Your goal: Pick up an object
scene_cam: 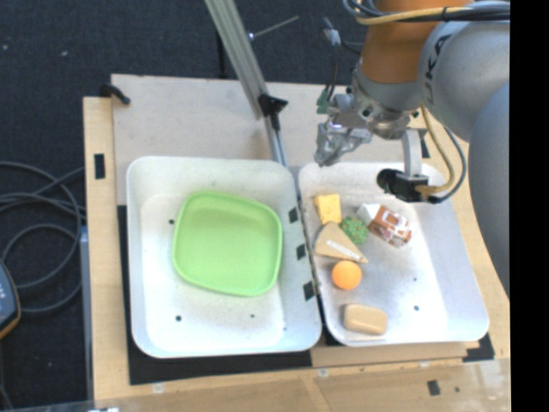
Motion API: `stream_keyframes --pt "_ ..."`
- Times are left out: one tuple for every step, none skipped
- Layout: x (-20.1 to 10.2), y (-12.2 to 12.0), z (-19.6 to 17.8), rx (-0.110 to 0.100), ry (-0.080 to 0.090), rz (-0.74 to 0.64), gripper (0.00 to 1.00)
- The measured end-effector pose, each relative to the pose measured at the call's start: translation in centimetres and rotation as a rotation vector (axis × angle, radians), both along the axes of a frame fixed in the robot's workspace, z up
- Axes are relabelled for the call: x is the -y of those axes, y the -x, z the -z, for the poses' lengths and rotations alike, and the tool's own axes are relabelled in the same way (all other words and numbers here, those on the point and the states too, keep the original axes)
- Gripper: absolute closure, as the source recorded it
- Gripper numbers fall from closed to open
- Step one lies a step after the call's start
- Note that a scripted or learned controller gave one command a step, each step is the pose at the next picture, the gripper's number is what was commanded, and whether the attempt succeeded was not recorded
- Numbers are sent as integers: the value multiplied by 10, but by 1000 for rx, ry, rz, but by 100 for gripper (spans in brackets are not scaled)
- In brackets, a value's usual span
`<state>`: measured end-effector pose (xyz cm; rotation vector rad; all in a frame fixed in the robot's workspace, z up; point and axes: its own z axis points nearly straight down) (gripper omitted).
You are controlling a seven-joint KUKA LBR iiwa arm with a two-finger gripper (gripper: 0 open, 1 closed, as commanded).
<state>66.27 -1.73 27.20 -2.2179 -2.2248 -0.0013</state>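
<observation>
Orange and round, a small ball (346,275) lies in the right bin (446,303), near its left wall. Its skin looks smooth and matte, with a paler spot on top. I see it just below a pale wedge of cheese (337,246), almost touching the wedge's lower edge. Above the wedge stands a yellow block (328,208), and just beside these two a small green leafy piece (354,230) is tucked. To the right of the green piece lies a red and white packet (390,225), tilted. A tan oval bun (365,319) rests alone near the front of the same bin, below the ball and a little apart from it.

From my screen I see the gripper (329,153) over the back left corner of the right bin, above the rim, well apart from the ball and from every other item. Nothing sits between its tips; whether they are wide or narrow I cannot tell, the view is too blurred there.

In the left bin (150,316) a light green square plate (228,243) lies flat near the middle.
</observation>
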Motion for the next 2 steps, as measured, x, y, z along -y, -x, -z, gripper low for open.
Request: stream_keyframes --pt "-48 -4 8 -1 0 0 100" --pt "-101 11 16 0 0 0 100"
